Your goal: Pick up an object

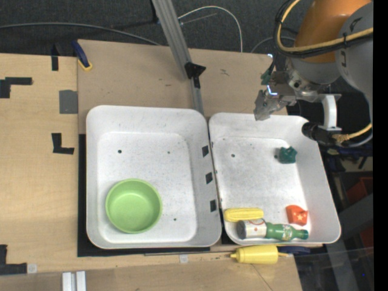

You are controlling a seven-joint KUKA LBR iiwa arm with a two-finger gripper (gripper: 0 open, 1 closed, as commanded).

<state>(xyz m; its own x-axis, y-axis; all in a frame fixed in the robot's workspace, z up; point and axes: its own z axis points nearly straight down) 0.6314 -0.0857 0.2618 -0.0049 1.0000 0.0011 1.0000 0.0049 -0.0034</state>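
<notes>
So on the bench (pixel 36 162), the left shallow white bin (pixel 97 126) has a round green plastic bowl (pixel 133 205) in its near corner. The right shallow white bin (pixel 315 156) has a small dark-green toy (pixel 286 155) toward the back, with a yellow corn cob (pixel 244 214), green glass bottle (pixel 274 230) and small orange block (pixel 296 214) along the front.

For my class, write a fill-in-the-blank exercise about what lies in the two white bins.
1. The green bowl lies in the ____ bin.
2. The green bottle lies just below the ____ corn cob.
3. The gripper hangs above the far rim of the ____ bin.
4. The yellow bottle lies ____ the bins.

Missing words: left; yellow; right; outside
</notes>
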